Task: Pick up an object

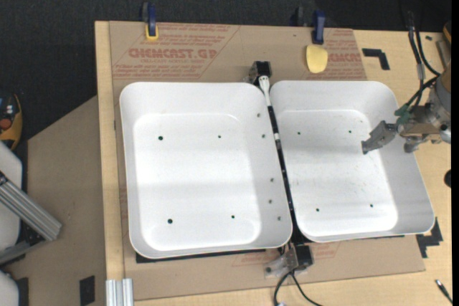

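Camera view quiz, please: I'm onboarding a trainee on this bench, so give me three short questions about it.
1. True or false: the gripper hangs over the right bin.
2. Where does the yellow item lie? A on the board behind the right bin; B in the left bin; C beside the cables.
3. Fill in: the blue clamps at the board's far edge number ___.
Key: 1 true; 2 A; 3 two.

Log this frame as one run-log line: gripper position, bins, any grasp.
gripper: over right bin, right side | nothing seen between fingers | left bin: no object seen | pick: not yet done
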You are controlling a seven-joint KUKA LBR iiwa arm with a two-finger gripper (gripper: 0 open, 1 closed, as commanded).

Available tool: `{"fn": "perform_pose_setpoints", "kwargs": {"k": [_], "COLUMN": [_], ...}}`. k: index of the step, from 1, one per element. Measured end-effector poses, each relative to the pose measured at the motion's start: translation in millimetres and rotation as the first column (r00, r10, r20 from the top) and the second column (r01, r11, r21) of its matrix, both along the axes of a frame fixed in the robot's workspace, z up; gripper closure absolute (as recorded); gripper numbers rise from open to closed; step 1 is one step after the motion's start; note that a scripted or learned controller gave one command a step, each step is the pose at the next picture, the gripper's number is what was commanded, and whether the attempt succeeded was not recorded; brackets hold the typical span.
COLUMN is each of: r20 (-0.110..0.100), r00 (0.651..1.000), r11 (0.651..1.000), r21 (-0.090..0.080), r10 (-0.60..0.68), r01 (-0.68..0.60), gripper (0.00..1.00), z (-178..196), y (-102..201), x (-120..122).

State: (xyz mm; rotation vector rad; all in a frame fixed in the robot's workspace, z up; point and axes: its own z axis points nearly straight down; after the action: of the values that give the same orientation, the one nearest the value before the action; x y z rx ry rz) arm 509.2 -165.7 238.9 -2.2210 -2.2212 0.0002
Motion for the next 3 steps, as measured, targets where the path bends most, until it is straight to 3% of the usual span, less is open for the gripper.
{"fn": "perform_pose_setpoints", "kwargs": {"k": [1, 2, 3], "r20": [0.003, 0.019, -0.006], "r00": [1.0, 1.0, 1.0], "r11": [1.0, 1.0, 1.0], "r21": [-0.001, -0.005, 0.002], "r10": [0.001, 0.005, 0.004], "r01": [-0.001, -0.005, -0.004], "gripper": [1.0, 1.0, 1.0], "z": [10.8, 149.3, 47.2], "y": [-0.1, 18.8, 65.0], "x": [0.7, 10.7, 31.1]}}
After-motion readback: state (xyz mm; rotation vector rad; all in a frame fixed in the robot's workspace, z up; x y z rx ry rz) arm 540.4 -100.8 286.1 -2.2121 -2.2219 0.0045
